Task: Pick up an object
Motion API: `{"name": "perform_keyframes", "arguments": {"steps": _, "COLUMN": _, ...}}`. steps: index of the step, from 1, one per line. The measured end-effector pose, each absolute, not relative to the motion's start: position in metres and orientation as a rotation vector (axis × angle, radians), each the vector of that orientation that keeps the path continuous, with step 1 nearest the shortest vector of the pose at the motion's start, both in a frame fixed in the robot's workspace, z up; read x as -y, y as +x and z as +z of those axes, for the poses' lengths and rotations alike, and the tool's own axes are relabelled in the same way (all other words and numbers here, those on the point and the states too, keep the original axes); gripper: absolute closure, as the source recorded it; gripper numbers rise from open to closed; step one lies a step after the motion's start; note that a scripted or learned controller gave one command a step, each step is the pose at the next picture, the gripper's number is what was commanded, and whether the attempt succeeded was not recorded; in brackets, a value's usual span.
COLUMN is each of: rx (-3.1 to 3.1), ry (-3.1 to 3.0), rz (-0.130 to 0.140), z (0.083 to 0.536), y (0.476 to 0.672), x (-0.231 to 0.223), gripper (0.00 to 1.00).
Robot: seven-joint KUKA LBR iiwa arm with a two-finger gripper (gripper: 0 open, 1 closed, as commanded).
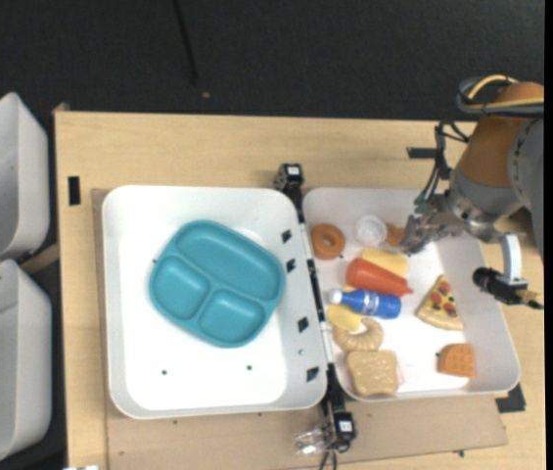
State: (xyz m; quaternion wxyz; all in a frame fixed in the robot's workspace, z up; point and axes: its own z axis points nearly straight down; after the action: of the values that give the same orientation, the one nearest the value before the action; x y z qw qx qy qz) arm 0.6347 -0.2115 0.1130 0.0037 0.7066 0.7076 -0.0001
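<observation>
Claw [415,235] low in right bin [486,360], upper right of frame.
Finger state could not be told; nothing seen held. Cheese [384,260] lay just beside; pick-up pending.

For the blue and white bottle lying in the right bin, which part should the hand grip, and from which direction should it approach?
Grip the blue and white plastic bottle across its blue middle, coming straight down from above. It lies on its side, long axis roughly left to right. The fingers should probably close across the narrow width, though the orange carrot-like toy and the pale croissant-like toy lie close on either side.
</observation>
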Motion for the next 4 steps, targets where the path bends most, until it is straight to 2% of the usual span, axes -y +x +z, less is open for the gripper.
{"name": "perform_keyframes", "arguments": {"steps": 3, "rx": -2.22, "ry": 2.214, "rz": 0.004, "z": 0.244, "y": 0.636, "x": 0.219, "gripper": 1.0}}
{"name": "perform_keyframes", "arguments": {"steps": 4, "rx": -2.227, "ry": 2.215, "rz": 0.001, "z": 0.252, "y": 0.616, "x": 0.164, "gripper": 1.0}}
